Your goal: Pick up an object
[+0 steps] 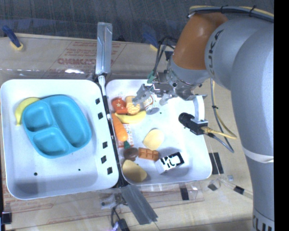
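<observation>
So the arm is leaning in over the right bin [202,143], and the end effector [149,97] is down low at the back-left corner of it, right on top of the little heap of toy food there. I honestly can't tell from where I'm standing how the end effector is set or whether it has anything, the metal bits and the food blur together. The nearest candidates look like the red tomato-ish piece [118,104] and the yellow banana-like piece [136,114] just under it, both jammed against the carrot [119,127] that lies along the divider wall. My guess is all this stuff is hollow plastic: very light, stiff, smooth and kinda slippery, nothing fragile. The round ones will probably squirt out sideways if pinched off-centre, so I'd go across the middle of the narrow width. Easier pick imo would be the pale yellow lump [153,138] sitting alone mid-bin, or the black and white block [171,160] near the front with flat sides. Left bin [19,177] has a blue divided plate [58,124] on top of a banana [24,107], way too wide to pinch except at the rim.
</observation>
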Controlling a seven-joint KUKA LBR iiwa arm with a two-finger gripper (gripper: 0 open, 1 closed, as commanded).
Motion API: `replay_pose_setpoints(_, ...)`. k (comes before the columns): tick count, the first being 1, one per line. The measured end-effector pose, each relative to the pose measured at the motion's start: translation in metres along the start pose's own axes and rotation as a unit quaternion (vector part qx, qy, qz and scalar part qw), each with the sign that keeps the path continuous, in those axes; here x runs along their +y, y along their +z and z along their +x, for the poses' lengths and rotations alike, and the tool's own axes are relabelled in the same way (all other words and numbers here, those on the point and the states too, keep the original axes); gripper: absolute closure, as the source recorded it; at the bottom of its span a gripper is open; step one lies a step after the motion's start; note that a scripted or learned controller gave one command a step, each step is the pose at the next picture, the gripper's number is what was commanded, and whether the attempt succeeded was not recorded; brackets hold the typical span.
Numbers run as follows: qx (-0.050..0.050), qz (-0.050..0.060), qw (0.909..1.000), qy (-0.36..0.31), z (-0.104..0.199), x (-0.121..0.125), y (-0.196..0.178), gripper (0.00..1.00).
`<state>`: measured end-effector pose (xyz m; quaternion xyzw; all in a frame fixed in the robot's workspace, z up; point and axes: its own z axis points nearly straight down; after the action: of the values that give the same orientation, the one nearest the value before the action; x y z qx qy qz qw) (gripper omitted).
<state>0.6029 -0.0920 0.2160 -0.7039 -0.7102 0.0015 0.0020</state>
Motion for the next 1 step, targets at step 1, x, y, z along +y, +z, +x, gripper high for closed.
replay_pose_setpoints(1,-0.001,0.002,1.0000,-0.004,-0.0372,0.0521,0.0613,0.00)
